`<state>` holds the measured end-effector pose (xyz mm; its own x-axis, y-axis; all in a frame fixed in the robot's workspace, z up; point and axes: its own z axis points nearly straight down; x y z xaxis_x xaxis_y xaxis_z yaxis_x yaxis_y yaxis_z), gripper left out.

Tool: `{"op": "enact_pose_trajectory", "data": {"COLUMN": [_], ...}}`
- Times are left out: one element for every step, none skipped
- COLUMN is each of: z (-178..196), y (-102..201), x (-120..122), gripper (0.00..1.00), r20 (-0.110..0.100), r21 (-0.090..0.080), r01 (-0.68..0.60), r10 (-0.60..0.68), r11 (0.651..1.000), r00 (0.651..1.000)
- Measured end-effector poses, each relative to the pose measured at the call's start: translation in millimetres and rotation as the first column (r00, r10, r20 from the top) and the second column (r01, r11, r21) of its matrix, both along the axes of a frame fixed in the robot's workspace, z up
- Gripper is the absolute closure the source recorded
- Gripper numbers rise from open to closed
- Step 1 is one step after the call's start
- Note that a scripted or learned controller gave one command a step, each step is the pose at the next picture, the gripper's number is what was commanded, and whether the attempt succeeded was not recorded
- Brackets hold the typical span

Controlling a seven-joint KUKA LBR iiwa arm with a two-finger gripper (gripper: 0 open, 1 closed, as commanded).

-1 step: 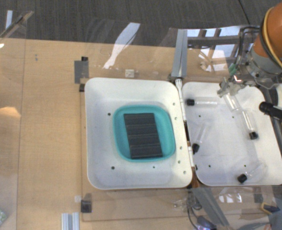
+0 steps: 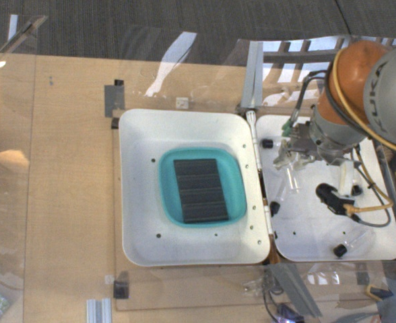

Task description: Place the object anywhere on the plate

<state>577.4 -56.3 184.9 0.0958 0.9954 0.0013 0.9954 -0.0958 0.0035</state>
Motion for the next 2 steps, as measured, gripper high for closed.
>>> {"op": "enact_pose_trajectory", "data": {"z": [-0.1, 0.0], "y": [68.8, 68.3], "x": [-4.5, -4.5], "gripper": [1.00, 0.00], "r20": [0.000, 0.000], "r21": [0.000, 0.000], "r01": [-0.094, -0.093], "r10": [0.094, 0.093], "r11": [0.996, 0.996], "r00": [0.996, 0.996]}}
